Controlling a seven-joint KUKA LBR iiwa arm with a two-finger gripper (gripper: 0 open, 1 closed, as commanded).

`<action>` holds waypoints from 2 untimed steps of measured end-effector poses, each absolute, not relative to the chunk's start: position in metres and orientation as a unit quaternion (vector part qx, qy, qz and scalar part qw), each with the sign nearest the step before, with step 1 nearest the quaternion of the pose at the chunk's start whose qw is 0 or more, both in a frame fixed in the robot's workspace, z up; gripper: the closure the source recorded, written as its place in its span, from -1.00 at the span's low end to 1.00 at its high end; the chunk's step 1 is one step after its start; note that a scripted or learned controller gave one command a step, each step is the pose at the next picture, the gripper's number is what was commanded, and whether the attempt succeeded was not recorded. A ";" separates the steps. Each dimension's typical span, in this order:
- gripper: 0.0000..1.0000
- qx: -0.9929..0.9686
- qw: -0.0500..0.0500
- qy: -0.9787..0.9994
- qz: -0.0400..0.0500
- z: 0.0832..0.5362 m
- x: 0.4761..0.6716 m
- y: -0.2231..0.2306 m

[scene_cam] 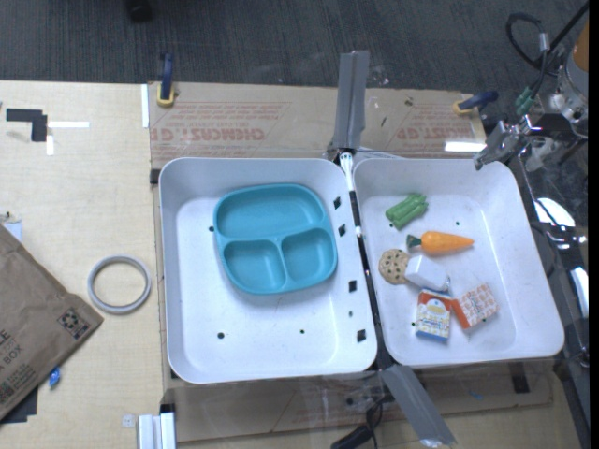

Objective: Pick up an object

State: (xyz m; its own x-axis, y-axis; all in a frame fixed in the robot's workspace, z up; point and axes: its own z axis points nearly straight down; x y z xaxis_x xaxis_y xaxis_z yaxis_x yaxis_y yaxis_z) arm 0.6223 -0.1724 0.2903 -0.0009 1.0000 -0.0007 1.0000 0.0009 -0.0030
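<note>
- Camera view: the carrot [446,242] lies in the right bin [524,340], long axis roughly left-right, orange tip toward the right, green end at the left.
- Beside it: a green pod [406,210] above, tilted; a cookie [393,267] and a white piece [426,273] below; a small carton [433,316] and a red packet [475,305] lower still.
- The gripper [501,143] hangs over the bin's top right corner, well apart from the carrot; whether it is open I cannot tell.
- The right bin's upper middle and lower rim area lie bare.
- The left bin [187,344] bears a blue tray [275,238], with white floor all around it.
</note>
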 end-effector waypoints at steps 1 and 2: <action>-1.00 -0.703 0.001 -0.711 0.001 0.142 0.585 -0.155; -1.00 -0.716 0.001 -0.698 0.001 0.091 0.574 -0.146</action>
